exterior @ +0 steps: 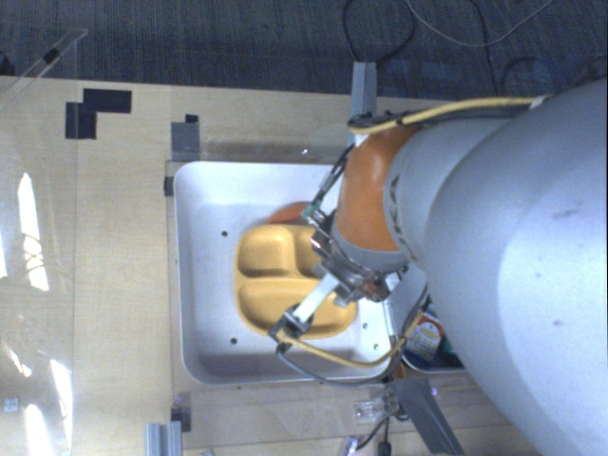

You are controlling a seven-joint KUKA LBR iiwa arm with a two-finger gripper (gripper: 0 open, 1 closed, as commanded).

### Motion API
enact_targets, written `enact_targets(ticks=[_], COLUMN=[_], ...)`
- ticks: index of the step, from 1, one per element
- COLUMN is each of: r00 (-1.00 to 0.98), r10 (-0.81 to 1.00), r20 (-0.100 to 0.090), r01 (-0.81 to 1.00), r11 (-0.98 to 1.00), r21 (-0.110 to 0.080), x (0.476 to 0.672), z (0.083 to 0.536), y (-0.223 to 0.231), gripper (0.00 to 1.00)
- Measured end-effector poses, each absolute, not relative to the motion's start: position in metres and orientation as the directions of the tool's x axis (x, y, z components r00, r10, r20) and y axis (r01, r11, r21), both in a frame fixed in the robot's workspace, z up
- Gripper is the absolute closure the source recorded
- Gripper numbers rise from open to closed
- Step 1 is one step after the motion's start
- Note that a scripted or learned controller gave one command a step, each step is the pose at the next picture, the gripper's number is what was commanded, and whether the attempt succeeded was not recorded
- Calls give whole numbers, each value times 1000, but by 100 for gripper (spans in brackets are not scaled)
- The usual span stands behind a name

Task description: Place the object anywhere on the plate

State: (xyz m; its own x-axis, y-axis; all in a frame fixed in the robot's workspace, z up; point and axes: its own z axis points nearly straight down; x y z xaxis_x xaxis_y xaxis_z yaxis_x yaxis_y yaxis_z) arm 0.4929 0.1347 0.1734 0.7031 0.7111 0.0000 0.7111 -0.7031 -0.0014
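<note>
A yellow plate with divided compartments lies in the middle of the left white bin. Behind the plate's far edge an orange-red object peeks out, partly hidden by the plate and the arm. My gripper hangs over the plate's right side, under the orange band of the wrist. The arm's bulk covers the gripper's tip and whatever may be in it.
The large grey arm covers most of the right bin. A small colourful item shows at the near edge there, beside the arm. A yellow cable loops over the left bin's near rim.
</note>
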Motion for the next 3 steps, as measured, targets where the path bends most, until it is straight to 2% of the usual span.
enact_targets(ticks=[1,2,3], r00=[703,538,485], r10=[711,843,874], r20=[0,4,0], r01=[711,843,874], r11=[-703,-538,-485], r21=[-1,3,-1], x=[493,500,487], z=[174,332,199], y=[135,152,187], gripper=[0,0,0])
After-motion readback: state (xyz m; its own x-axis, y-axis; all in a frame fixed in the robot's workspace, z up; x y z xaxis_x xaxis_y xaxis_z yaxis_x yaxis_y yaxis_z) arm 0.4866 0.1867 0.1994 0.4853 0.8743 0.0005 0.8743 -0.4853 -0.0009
